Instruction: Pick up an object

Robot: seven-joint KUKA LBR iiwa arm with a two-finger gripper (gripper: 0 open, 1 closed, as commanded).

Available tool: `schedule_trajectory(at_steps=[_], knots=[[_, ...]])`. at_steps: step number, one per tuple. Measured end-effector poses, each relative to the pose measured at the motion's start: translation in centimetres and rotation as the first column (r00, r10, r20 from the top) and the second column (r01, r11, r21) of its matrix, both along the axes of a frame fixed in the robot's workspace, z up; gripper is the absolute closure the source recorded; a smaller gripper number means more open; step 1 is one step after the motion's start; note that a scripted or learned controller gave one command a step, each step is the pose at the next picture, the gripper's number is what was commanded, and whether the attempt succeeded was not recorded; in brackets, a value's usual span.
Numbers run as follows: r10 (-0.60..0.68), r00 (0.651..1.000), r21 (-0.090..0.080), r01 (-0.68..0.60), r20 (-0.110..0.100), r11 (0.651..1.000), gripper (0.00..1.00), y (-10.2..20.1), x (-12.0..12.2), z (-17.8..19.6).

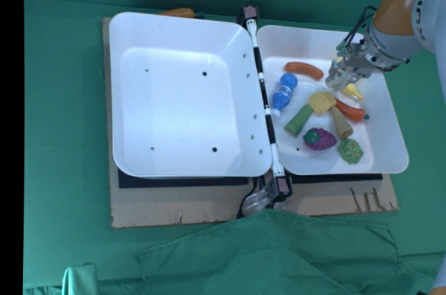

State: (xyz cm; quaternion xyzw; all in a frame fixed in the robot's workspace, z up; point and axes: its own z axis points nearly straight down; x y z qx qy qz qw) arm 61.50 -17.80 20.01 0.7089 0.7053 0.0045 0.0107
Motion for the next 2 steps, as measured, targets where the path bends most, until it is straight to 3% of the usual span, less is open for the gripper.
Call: schedule_trajectory(at_steps=[1,2], knots=[[0.003,1.000,0.005,-0.003,-0.011,1.000,1.00,0.4,-0.4,4.9],[0.002,1.000,0.004,-0.002,-0.009,1.000,1.00,0.2,-0.4,11.7]])
